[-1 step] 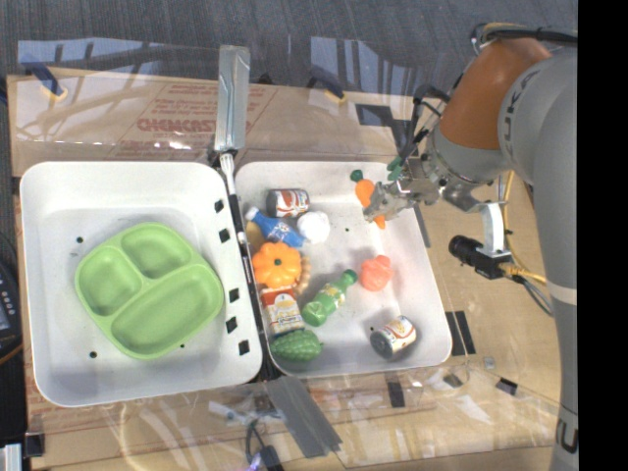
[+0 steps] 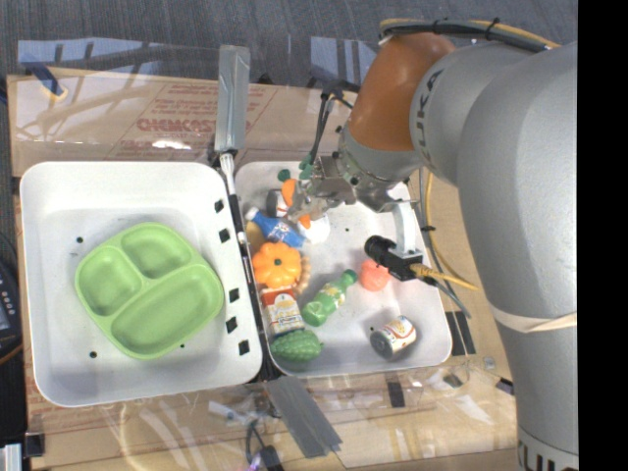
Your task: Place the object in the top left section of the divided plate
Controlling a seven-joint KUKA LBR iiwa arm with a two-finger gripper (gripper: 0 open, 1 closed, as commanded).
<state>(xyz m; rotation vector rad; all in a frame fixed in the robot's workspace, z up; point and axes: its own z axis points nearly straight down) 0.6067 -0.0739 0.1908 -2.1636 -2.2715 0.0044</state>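
— Left white bin [image 2: 44, 204]?
— We log one green divided plastic plate [image 2: 147, 292].
— Right white bin [image 2: 345, 346]?
— Orange toy pumpkin [image 2: 275, 261], green bottle [image 2: 329, 300], small tin [image 2: 392, 337]. The gripper [image 2: 306, 196] is over a small orange piece [image 2: 287, 196] in the far-left corner. Its grasp and the piece's axis we cannot tell.

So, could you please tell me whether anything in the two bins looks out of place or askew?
Nothing looks spilled or damaged. The toys in the right bin lie jumbled: the can and green bottle are tipped on their sides. The green divided plate sits flat in the left bin.
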